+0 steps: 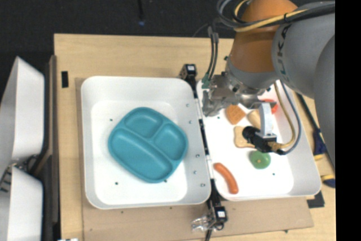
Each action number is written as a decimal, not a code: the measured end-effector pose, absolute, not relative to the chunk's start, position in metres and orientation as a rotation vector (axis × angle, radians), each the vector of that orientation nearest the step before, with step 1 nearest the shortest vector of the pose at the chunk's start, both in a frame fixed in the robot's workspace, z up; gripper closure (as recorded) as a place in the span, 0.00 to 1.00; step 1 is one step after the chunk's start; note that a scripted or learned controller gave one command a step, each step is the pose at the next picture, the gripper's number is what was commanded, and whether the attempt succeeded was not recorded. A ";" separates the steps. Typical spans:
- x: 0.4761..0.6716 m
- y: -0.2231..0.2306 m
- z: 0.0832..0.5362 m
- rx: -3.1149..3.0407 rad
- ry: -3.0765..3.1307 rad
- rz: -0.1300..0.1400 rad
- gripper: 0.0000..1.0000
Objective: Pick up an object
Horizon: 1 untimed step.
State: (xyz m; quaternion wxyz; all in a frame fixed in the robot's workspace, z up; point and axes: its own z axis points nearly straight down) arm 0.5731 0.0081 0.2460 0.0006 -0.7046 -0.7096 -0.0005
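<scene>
Orange sausage [225, 177], toast [243, 137] and green ball [260, 160] lie near the arm [265, 48]; grasp unclear.

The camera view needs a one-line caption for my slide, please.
Gripper poised over the right bin of small food-like items; a teal divided plate lies in the left bin.

Probably a lab, robot arm [307, 45], white bins [93, 138]

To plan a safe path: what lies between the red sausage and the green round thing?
Nothing lies there. In the camera view, the stretch between the sausage and the green round thing is bare white floor of the right bin.
</scene>
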 end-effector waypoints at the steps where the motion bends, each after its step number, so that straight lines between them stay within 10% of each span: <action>1: 0.570 0.056 0.240 -2.211 -2.227 0.001 1.00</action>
